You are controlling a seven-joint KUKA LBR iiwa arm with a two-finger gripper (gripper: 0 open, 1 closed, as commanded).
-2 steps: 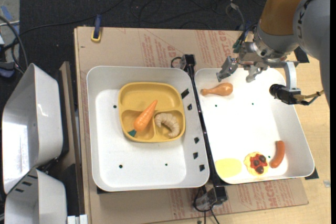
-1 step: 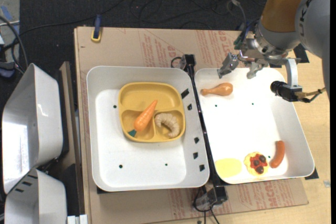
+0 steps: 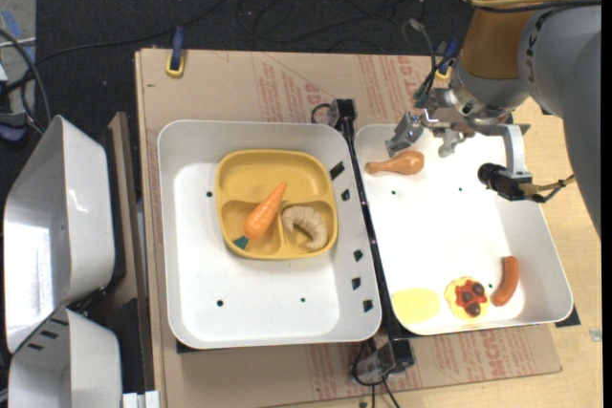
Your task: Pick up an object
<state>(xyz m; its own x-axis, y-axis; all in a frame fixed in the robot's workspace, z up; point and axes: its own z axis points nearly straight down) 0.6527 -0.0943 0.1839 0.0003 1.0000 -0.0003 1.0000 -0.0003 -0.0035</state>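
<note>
In the camera view, the gripper (image 3: 426,135) hangs over the far left corner of the right bin (image 3: 535,215), its fingers spread and empty, straddling the space just above the toy drumstick (image 3: 399,165). The drumstick lies close to the bin's left wall, with open white floor to its right and near side. Along the near edge sit a yellow disc (image 3: 415,304), a small pizza (image 3: 468,295) and a sausage (image 3: 505,280). In the left bin (image 3: 186,234), a yellow divided plate (image 3: 276,164) holds a carrot (image 3: 265,210) and a shrimp (image 3: 308,225).
</note>
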